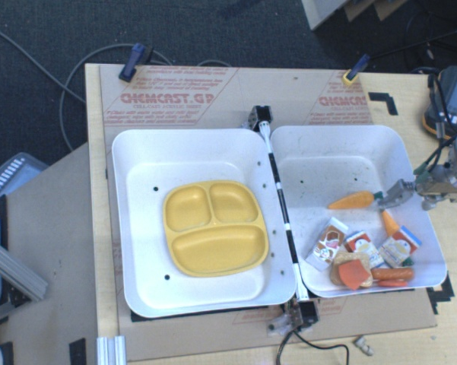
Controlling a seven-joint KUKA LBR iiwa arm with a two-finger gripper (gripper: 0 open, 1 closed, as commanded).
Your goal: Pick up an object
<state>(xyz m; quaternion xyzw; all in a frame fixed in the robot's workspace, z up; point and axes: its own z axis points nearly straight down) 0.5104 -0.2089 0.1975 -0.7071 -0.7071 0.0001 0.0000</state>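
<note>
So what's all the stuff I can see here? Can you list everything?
shallow white plastic bins: two, white, side by side on the bench
yellow three-section plastic tray: one, yellow, in the left bin
orange toy carrot: one, orange with green top, middle of the right bin
small toy food pieces: a pile, red, white and orange, right bin's near corner
pincer: one, grey, over the right bin by the carrot's green end
</note>
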